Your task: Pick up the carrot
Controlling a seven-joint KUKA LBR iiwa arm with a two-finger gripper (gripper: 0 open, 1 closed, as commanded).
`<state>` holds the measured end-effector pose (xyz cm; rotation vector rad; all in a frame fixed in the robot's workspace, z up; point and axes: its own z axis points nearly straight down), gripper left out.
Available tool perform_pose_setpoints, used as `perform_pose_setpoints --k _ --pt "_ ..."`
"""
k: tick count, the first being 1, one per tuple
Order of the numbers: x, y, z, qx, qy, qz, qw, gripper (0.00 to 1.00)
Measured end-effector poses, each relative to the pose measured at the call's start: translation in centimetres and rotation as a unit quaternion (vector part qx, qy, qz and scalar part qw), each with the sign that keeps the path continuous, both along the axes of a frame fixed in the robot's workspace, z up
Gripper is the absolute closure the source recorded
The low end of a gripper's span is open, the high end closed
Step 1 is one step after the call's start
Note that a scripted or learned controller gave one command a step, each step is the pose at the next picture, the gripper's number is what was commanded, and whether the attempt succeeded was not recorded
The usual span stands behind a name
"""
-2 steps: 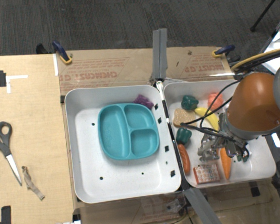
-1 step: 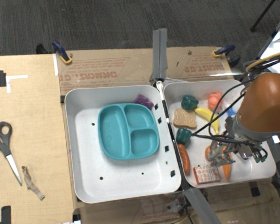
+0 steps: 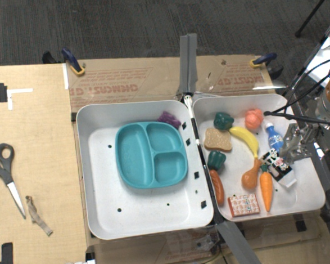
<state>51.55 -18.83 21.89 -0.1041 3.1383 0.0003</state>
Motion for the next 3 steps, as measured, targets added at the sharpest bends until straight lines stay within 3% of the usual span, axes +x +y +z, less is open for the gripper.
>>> perform_pose_setpoints --k 1,2,3 --pt "0.0 0.0 0.0 0.0 -0.001 0.0 1.0 0.0" --pt "-1.4 -0.1 -12.0 -0.0016 -0.006 -0.075 0.9971 0.0" --pt "-2.7 3.9 -12.0 -0.0005 -0.017 -0.16 0.9869 0.0"
